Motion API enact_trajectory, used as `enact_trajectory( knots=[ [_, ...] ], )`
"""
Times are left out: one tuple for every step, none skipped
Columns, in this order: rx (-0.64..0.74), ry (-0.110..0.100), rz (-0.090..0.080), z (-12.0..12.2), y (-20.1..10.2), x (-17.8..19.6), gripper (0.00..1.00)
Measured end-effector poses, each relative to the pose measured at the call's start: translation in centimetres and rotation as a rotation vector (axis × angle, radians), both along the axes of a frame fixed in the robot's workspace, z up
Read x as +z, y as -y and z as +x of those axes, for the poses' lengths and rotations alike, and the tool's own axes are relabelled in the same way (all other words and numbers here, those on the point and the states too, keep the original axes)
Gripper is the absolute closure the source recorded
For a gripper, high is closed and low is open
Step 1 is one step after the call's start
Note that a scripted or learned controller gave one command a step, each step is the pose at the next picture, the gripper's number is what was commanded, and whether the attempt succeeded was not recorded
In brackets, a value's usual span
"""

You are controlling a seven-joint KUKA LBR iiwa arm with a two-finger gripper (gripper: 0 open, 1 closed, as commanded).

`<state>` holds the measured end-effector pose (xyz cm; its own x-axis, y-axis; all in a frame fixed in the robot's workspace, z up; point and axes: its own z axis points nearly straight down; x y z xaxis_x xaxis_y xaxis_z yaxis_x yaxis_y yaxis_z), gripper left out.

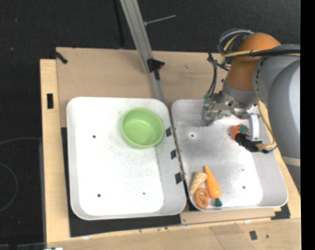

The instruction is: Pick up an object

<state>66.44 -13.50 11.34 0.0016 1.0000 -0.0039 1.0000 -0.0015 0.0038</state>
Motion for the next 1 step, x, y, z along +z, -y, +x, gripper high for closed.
enact_trajectory(
  knots=[
    [0.000,-0.002,0.003,-0.62,0.36,4.39,1.00]
  ],
)
